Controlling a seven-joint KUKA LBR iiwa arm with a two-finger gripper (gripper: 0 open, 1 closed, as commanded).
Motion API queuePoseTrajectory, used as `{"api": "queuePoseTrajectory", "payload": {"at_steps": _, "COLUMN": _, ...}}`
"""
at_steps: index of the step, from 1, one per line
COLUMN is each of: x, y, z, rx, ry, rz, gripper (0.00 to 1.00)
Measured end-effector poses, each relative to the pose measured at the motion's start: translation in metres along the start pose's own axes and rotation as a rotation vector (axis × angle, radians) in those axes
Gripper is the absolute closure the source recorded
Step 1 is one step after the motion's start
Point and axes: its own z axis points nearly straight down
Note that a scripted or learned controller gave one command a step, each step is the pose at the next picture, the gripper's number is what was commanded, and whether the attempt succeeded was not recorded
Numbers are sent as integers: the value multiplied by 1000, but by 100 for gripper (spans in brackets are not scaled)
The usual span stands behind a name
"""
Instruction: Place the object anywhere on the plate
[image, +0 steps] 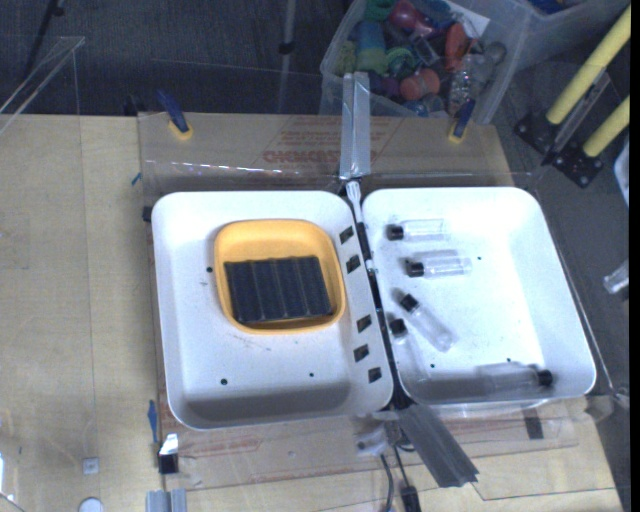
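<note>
Honestly, I cannot tell from this view how my gripper stands, open or closed, so I leave it at that.

On the wooden bench (70, 300) two shallow white bins sit side by side, touching along the middle of the frame. The left white bin (185, 385) holds the rounded-square yellow plate (232, 243), which lies flat in the bin's upper middle. A dark ribbed rectangular pad (278, 290) lies on the plate and covers most of its floor.

The right white bin (540, 290) holds four small clear vials with black caps, all lying on their sides and all apart from the plate. The top clear vial (418, 230) lies near the bin's upper left, cap to the left. The second clear vial (440, 265) lies just below it, also cap to the left. The third clear vial (424, 320) lies at a slant below that, cap toward the upper left. The fourth clear vial (512, 378) lies along the bin's lower wall, cap to the right, well apart from the other three.

Behind the bins, at the top of the frame, stands a clear plastic tub of coloured toys (420, 50). Two yellow foam tubes (600, 70) cross the upper right corner.
</note>
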Motion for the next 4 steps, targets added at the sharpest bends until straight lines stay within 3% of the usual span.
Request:
{"api": "queuePoseTrajectory", "payload": {"at_steps": 1, "x": -1, "y": 0, "z": -57, "rx": -1, "ry": -1, "rz": -270, "gripper": 0}}
{"api": "queuePoseTrajectory", "payload": {"at_steps": 2, "x": 0, "y": -1, "z": 54, "rx": 1, "ry": 3, "rz": -332, "gripper": 0}}
{"api": "queuePoseTrajectory", "payload": {"at_steps": 4, "x": 0, "y": -1, "z": 65, "rx": 2, "ry": 7, "rz": -296, "gripper": 0}}
